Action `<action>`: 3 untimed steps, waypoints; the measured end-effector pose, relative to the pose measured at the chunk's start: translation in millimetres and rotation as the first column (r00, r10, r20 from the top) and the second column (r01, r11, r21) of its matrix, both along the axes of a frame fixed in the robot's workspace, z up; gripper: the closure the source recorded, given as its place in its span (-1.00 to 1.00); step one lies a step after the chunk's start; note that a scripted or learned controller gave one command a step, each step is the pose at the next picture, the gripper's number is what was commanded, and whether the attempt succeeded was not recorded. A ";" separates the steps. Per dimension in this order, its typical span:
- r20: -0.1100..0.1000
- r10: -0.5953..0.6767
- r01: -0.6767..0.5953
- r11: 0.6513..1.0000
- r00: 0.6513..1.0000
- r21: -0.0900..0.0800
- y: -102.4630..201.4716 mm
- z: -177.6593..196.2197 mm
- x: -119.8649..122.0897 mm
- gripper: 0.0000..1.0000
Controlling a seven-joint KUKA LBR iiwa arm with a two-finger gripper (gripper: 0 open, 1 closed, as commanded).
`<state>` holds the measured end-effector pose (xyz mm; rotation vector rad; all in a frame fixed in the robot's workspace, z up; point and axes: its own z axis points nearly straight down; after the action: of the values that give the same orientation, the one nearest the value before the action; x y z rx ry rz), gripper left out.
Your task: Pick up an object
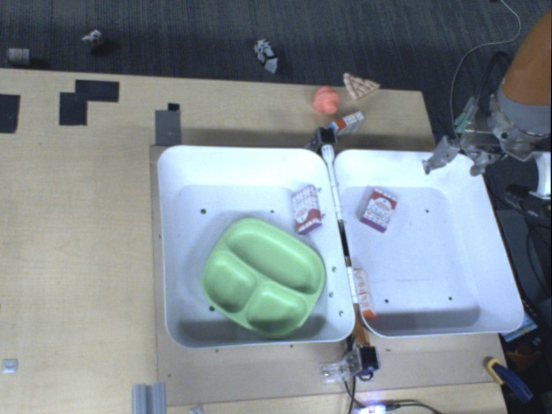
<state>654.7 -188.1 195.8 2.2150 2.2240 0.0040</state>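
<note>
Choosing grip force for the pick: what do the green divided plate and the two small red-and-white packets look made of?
Green divided plate: likely moulded plastic, smooth with a soft sheen and rounded compartment edges. Packets, one in the left bin and one in the right bin: probably printed card or foil; too small to say which.

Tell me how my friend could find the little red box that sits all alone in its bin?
Find the two white bins side by side and take the right bin, nearest the robot arm. The small red box lies near its back left corner. Its red twin shares the left bin with a big green plate.
</note>
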 end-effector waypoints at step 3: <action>0.006 0.008 -0.008 1.000 1.000 -0.002 18.0 -98.3 17.0 -1.00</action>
<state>671.7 -170.1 97.6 2.2024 2.2281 0.0088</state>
